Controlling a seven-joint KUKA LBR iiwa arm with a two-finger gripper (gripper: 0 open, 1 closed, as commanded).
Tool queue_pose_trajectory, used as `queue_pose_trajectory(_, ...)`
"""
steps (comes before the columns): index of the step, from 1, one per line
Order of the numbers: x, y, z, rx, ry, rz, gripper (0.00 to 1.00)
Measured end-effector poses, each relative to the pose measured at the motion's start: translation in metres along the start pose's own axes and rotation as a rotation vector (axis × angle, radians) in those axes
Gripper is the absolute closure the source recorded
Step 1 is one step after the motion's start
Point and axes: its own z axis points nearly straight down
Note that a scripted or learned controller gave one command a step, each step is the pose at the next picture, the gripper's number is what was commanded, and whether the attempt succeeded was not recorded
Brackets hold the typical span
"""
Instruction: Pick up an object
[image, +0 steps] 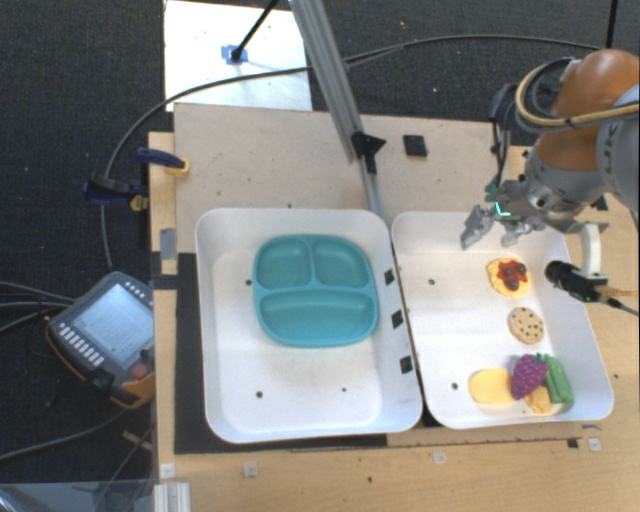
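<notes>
So, biggest first: your left bin (225, 400), smooth white plastic, holds a teal 3-section plate (315, 291). Right bin (440, 330) has toy food along its right side: yellow disc (488, 387), knobbly purple grapes (529, 374), round choc-chip cookie (525, 325), small pizza (509, 277). Gripper (496, 230) sits above the bin's top edge w/ fingers spread, nothing btwn them

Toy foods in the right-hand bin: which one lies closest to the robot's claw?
The round pizza slice with red topping. It lies just below the end effector; the cookie and the grapes lie farther down the bin.
</notes>
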Motion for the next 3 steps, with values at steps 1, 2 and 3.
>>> queue_pose_trajectory(1,0.0,0.001,-0.002,-0.004,-0.001,0.0,0.0)
queue_pose_trajectory(2,0.002,0.001,0.061,0.001,-0.001,0.001,0.0)
queue_pose_trajectory(3,0.001,0.003,0.11,-0.007,-0.002,0.002,0.0)
